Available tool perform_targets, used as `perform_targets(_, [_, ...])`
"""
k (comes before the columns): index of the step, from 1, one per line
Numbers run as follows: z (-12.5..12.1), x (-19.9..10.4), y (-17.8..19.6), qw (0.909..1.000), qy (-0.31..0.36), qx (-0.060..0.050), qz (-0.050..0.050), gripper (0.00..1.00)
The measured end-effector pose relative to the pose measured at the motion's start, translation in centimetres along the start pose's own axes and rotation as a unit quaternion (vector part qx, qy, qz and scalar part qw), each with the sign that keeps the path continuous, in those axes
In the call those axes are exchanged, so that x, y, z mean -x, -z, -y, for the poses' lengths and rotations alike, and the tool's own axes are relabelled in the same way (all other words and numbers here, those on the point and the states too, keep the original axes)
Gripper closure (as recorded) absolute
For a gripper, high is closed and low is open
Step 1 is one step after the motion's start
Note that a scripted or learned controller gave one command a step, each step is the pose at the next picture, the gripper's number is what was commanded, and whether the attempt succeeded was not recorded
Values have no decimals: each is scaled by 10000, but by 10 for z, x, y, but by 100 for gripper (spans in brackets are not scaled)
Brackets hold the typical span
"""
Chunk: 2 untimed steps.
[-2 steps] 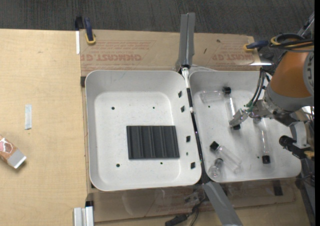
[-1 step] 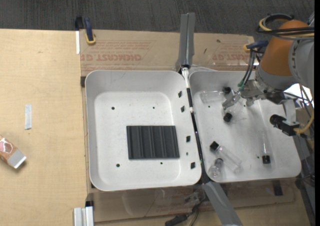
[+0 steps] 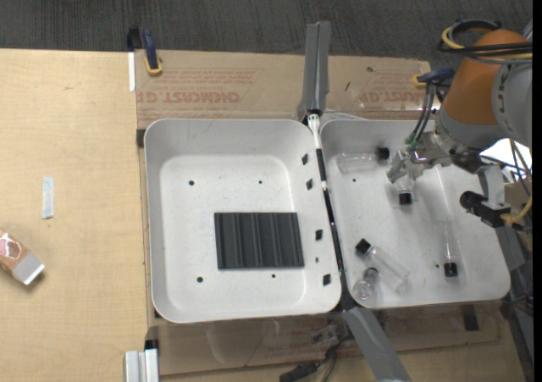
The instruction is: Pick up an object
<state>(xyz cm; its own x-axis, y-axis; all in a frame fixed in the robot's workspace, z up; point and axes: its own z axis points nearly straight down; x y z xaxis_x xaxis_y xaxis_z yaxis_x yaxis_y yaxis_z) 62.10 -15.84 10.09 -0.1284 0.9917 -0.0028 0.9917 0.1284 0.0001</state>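
Spanning most of the bench, two shallow white bins sit side by side: the left bin [image 3: 169, 202] carries a dark ribbed rectangular mat [image 3: 258, 240] lying flat near its middle, long side running left to right, while the right bin [image 3: 423, 287] holds several clear plastic tubes with black caps. The arm [image 3: 483, 84] reaches in from the right with the gripper [image 3: 401, 170] low over the upper part of the right bin; whether its jaws are clenched or released cannot be told. Just under the gripper a tube [image 3: 406, 191] stands with its black cap at the lower end. A larger tube [image 3: 378, 259] lies diagonally near the front, cap toward the upper left. Another tube [image 3: 449, 251] lies along the right side, long axis nearly front to back, cap nearest the front. A small capped tube [image 3: 366, 157] lies near the back wall.
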Motion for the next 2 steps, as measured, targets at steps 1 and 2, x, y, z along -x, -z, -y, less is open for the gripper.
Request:
perform_targets(1, [10,-73,90,9999,104,-10,-12,100])
perform_targets(2, [-36,-121,89,10000,-84,-15,-7,100])
